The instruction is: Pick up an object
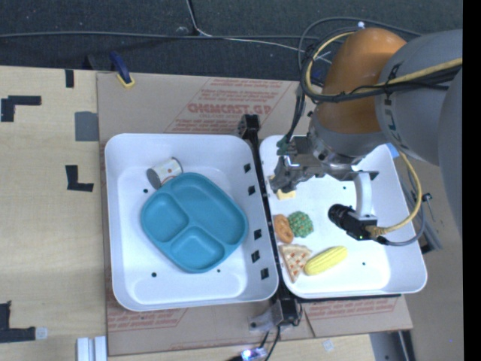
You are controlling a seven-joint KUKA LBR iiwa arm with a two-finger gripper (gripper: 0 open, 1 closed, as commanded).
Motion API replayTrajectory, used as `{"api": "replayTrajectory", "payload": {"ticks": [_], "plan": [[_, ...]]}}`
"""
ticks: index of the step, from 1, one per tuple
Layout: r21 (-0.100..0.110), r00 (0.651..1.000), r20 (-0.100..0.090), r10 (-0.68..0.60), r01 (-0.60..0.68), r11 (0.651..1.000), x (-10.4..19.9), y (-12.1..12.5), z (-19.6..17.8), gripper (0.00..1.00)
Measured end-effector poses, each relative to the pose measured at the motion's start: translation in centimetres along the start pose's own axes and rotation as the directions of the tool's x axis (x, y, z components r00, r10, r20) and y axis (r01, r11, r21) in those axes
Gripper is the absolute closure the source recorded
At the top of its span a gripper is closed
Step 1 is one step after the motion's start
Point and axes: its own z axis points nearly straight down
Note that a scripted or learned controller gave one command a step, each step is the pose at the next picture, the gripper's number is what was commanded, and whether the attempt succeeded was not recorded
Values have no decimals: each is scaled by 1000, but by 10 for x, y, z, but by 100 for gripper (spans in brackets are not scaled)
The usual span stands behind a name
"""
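Reaching into the right bin [398, 277], the gripper [286, 179] hung at its left wall, seemingly grasping a small yellow piece [285, 194], with broccoli [301, 222] and corn [325, 259] nearer the front; next, I judged, came a steady lift.

A light wooden bench [45, 224] under printed cardboard [218, 104] meets dark, possibly carpeted flooring [113, 6] crossed by cables.

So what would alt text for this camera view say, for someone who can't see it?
A grey robot arm's gripper hangs low over the right bin, near toy food: corn, broccoli and a waffle slice. The left bin holds a blue divided plate.
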Motion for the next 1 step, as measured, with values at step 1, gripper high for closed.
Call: {"api": "replayTrajectory", "payload": {"ticks": [1], "plan": [[2, 1000, 1, 2, -2, 1000, 48, 6, 14, 100]]}}
